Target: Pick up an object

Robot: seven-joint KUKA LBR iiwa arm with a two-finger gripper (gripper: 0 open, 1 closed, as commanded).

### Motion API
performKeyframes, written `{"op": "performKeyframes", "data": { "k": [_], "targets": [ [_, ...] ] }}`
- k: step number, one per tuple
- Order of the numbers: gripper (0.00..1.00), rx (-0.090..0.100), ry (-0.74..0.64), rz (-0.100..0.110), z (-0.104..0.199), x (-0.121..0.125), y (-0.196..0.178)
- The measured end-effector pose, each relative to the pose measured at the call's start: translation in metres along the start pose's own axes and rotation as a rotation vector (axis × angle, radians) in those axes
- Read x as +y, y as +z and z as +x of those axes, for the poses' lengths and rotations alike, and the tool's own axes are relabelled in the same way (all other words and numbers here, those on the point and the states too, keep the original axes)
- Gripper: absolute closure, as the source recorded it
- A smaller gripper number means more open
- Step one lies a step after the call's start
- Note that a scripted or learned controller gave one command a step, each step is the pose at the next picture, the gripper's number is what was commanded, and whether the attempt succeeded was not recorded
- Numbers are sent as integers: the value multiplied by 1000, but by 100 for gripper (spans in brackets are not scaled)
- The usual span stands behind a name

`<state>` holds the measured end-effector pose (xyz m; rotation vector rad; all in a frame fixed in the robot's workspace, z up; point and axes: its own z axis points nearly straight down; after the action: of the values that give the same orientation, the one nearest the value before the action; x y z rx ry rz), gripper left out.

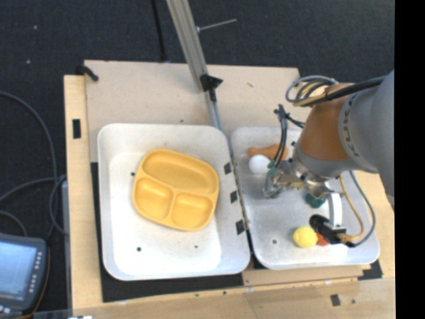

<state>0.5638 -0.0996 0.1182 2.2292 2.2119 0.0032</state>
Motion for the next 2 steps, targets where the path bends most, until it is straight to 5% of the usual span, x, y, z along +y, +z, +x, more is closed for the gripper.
{"op": "performKeyframes", "data": {
  "k": [2],
  "targets": [
    [100,-2,-12,-5,11,14,-99]
  ]
}}
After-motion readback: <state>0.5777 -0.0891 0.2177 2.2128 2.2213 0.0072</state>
